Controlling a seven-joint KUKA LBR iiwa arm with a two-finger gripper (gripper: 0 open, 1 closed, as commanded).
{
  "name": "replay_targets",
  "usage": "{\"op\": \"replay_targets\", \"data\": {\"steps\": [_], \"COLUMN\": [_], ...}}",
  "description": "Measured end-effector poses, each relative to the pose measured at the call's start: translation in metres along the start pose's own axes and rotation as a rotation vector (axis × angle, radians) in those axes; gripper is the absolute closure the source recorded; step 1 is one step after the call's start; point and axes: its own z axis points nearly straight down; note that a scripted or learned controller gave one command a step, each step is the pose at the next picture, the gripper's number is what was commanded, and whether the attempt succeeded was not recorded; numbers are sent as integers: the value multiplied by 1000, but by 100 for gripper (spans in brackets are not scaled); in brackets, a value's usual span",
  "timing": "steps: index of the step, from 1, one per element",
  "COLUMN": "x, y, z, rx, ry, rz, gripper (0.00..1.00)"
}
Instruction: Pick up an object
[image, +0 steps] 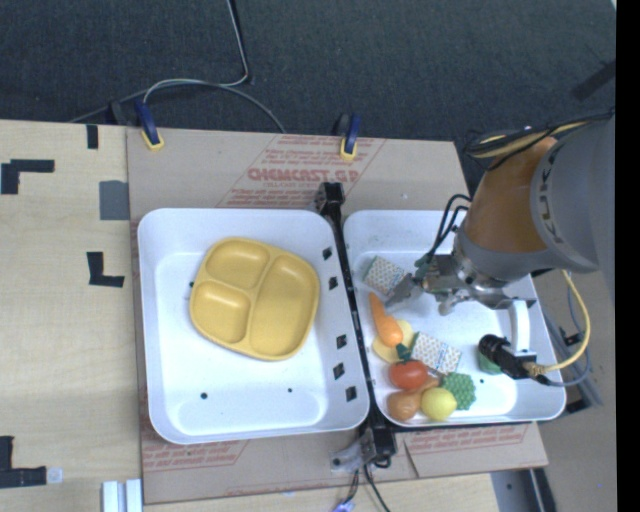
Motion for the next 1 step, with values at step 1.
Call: {"op": "replay_targets", "data": {"steps": [1], "x": [4], "y": [-5], "z": [48], "rx": [1], "ry": [1], "rz": [-1], "gripper": [0]}}
